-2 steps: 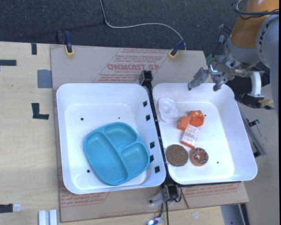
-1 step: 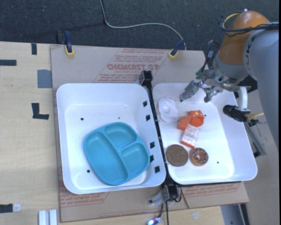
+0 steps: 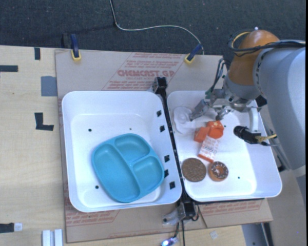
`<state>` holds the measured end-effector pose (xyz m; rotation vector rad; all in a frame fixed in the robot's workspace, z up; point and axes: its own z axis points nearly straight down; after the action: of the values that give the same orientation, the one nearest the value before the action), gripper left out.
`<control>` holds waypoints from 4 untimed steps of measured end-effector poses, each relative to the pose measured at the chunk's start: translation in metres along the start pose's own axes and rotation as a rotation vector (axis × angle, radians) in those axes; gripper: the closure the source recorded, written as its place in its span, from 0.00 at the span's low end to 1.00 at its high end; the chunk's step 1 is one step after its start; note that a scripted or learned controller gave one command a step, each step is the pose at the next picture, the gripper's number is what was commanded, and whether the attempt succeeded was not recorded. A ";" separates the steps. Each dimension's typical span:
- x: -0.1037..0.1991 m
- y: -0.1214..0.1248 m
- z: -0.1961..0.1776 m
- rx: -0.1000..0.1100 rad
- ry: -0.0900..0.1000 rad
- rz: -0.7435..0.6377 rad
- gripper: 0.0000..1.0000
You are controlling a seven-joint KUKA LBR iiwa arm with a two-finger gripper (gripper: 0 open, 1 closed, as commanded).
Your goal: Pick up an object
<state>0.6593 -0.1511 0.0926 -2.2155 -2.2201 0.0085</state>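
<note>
We see the gripper (image 3: 211,111) low in the right bin (image 3: 256,188), near its far edge; whether it is clenched or released we cannot tell. Just beside it, toward the near edge, lies an orange bottle (image 3: 209,137). Two round cookies (image 3: 205,170) sit nearer. A blue divided plate (image 3: 127,166) lies in the left bin (image 3: 77,106).

Two bins (image 3: 72,104), two cookies (image 3: 194,169).
</note>
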 end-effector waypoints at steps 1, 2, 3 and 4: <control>0.000 0.002 -0.015 -0.005 -0.001 -0.002 1.00; 0.005 0.004 -0.078 -0.013 -0.001 0.000 1.00; 0.006 0.005 -0.129 -0.013 -0.001 0.000 1.00; 0.057 -0.010 -0.127 -0.005 0.002 -0.003 1.00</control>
<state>0.6504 -0.0942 0.2195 -2.2135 -2.2255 0.0006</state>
